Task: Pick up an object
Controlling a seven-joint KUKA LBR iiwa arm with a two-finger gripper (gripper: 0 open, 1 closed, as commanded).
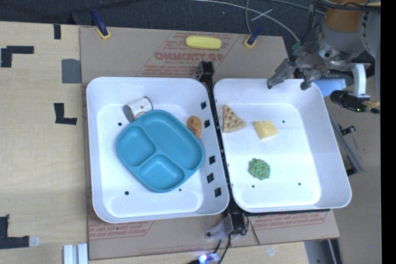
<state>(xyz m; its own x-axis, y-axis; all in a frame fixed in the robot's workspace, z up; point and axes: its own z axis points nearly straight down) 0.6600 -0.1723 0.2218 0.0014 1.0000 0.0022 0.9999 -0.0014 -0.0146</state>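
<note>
1. Gripper (289, 81) hangs over the right bin's (322, 151) far rim, jaws spread wide, holding nothing.
2. Inside that bin: pizza slice (232, 119), cheese wedge (265, 129), broccoli (259, 168).

Arm: grey KUKA iiwa, orange band above the wrist, entering from the right at the upper right corner of the view. Wrist angled down and leftward. Gripper (289, 78): two dark fingers spread apart, nothing between them, poised over the far right corner of the right bin's rim. Cables loop behind the wrist.
</note>
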